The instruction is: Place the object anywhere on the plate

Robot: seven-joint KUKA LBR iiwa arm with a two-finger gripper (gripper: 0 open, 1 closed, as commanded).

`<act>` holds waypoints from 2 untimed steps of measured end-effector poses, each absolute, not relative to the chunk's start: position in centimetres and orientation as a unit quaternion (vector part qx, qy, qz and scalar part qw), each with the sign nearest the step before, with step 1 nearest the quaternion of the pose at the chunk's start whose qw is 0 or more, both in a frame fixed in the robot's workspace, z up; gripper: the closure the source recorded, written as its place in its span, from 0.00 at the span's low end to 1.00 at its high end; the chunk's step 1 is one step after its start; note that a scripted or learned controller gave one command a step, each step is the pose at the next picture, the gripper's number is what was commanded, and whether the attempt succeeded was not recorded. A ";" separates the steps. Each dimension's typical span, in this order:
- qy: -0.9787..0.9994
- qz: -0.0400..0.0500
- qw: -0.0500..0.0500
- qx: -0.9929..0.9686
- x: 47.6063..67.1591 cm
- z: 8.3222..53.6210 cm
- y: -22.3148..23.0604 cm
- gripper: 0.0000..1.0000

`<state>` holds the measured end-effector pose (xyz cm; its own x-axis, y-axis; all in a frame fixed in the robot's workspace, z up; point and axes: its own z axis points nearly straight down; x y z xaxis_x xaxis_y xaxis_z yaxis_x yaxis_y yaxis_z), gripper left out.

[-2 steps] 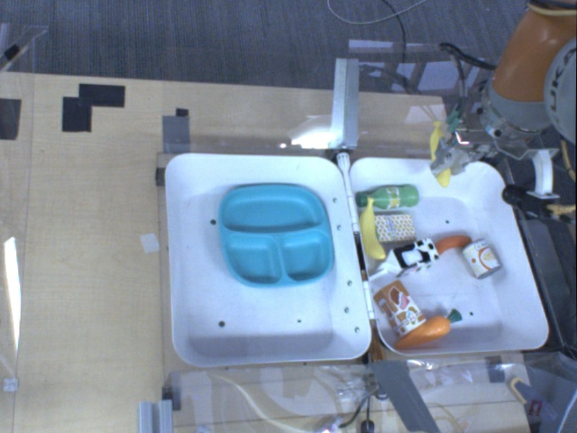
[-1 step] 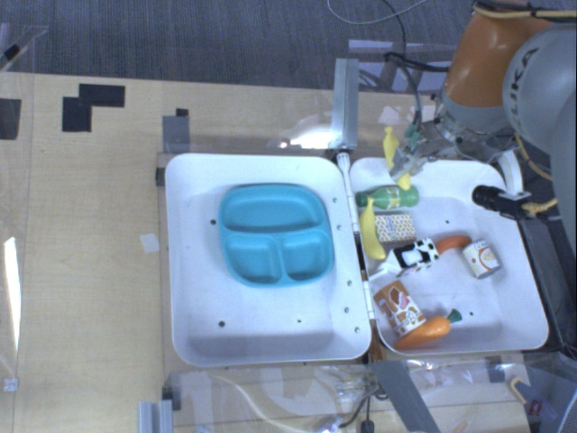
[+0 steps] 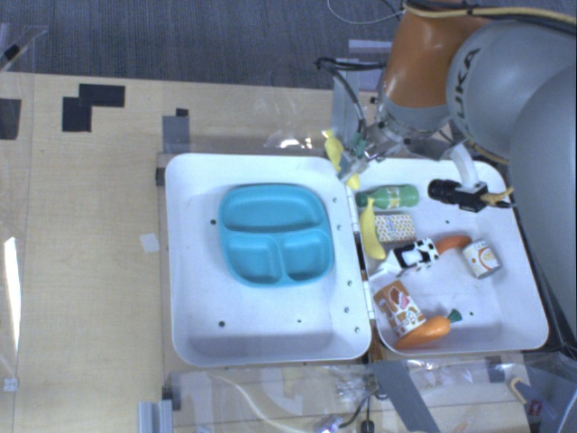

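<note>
The blue sectioned plate [image 3: 273,234] lies in the middle of the left bin [image 3: 194,323]. My gripper [image 3: 357,162] hangs over the divider between the two bins, near their back edge. A small yellow object [image 3: 334,152] is right against the gripper's left side, above the left bin's back right corner. The view is too cluttered there to tell whether the gripper holds it. The gripper is behind and to the right of the plate, apart from it.
The right bin [image 3: 514,323] holds a green bottle [image 3: 391,196], a banana [image 3: 370,233], a patterned box [image 3: 395,227], a black-and-white toy [image 3: 416,254], a small can [image 3: 480,258], a printed carton [image 3: 399,307] and a carrot [image 3: 424,330].
</note>
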<state>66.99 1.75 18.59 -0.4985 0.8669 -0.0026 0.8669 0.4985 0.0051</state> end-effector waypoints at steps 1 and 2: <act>0.857 0.001 0.002 0.516 66.5 18.6 -1.2 1.00; 0.911 0.002 0.003 0.412 63.0 18.6 7.2 1.00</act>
